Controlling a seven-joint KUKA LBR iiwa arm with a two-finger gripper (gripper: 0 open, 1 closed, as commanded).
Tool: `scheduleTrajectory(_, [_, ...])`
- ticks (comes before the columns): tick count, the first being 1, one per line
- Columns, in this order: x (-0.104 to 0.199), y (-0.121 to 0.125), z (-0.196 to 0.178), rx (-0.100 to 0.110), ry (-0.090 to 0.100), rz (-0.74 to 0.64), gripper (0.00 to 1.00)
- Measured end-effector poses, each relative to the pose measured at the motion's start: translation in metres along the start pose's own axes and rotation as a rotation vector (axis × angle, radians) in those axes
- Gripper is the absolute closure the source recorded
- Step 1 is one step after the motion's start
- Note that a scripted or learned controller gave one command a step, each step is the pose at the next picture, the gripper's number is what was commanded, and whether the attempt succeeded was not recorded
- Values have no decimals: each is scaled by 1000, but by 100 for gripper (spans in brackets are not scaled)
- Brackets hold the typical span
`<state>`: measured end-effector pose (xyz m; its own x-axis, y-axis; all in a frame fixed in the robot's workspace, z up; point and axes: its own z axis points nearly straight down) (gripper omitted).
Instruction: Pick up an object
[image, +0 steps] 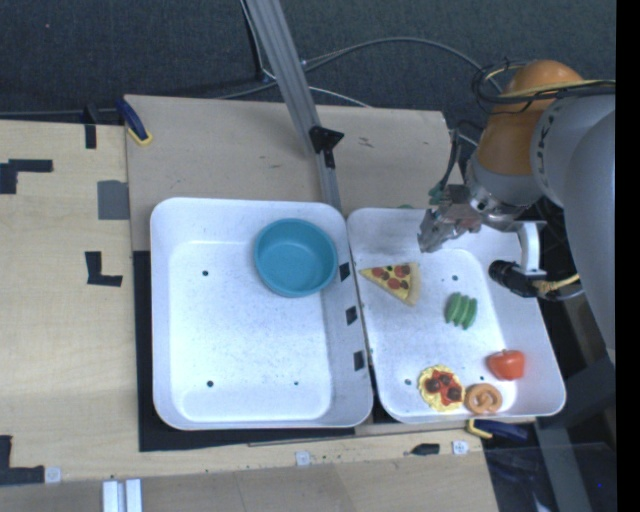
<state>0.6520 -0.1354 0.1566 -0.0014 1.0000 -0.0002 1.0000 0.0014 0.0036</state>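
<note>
My gripper (430, 240) hangs over the far part of the right bin (385, 228), its fingertips pointing down to the left. Nothing shows between them. A pizza slice (391, 281) lies just below and left of the fingertips, apart from them. A green pepper (461, 310) sits in the bin's middle. Along the near edge lie a small round pizza (441, 388), a pretzel-like ring (484, 399) and a red piece (507, 365). A blue bowl (294, 257) rests in the far right corner of the left bin (200, 330).
A slanted grey metal pole (300, 100) crosses above the seam between the bins. The wooden bench (60, 330) extends to the left with black tape marks.
</note>
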Motion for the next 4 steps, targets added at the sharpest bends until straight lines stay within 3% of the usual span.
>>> scheduleTrajectory(1, [3, -8, -54, -1, 0, 1, 100])
scheduleTrajectory(2, [3, -8, -49, 4, 0, 1, 100])
scheduleTrajectory(3, [61, -19, -54, 3, 1, -3, 100])
scheduleTrajectory(4, [113, -10, -62, 4, 1, -4, 100])
